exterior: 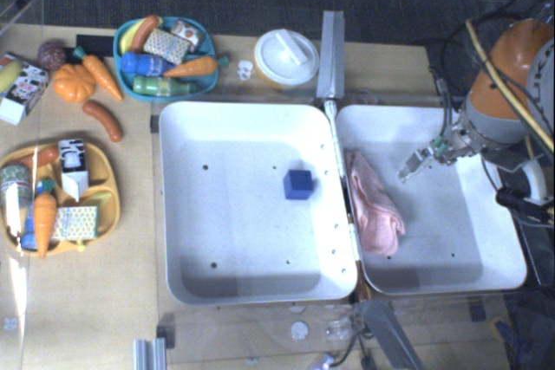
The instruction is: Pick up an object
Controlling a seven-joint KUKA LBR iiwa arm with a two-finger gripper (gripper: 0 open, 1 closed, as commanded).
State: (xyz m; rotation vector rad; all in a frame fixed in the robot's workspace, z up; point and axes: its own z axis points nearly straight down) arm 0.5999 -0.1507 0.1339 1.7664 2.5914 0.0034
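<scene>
A small blue cube (298, 184) lies near the middle of the left bin (186, 212). A crumpled pink cloth (375, 204) rests along the left side of the right bin (486, 256). My gripper (413, 166) hangs over the right bin, a short way up and to the right of the cloth, apart from it. It holds nothing that I can see. The grey arm with its orange band (512, 56) reaches in from the right edge.
A metal divider (338, 178) runs between the two bins. A white lidded bowl (286, 56) and a blue dish of toy food (165, 56) stand behind the left bin. A yellow plate of toys (56, 199) and loose toy vegetables lie on the left bench.
</scene>
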